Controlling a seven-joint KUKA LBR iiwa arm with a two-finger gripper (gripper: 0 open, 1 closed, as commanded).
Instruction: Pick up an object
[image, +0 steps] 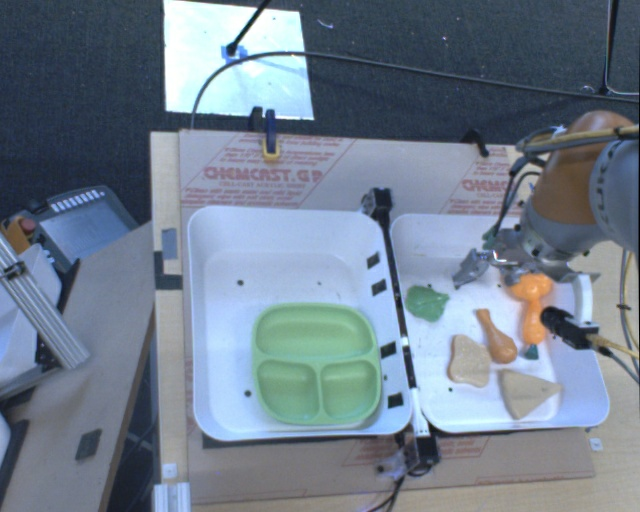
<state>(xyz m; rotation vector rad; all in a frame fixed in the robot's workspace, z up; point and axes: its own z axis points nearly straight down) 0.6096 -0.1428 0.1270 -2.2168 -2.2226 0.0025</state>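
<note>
My gripper (470, 268) hangs over the back part of the right bin (440, 235), reaching in from the right under the arm's orange band. Just in front of it and a little left lies a green leafy toy (428, 302). To its right lies an orange carrot-like toy (530, 298), partly behind a black part of the arm. Nearer the front lie a tan drumstick (495, 337), a bread slice (468, 361) and a pale cheese wedge (527, 392). Nothing shows in the gripper.
The left bin (230, 250) holds a green divided plate (317, 362) at its front. A black divider with clips (388, 290) runs between the bins. A grey table with a device (75, 225) stands at the left, and cables cross the dark floor behind.
</note>
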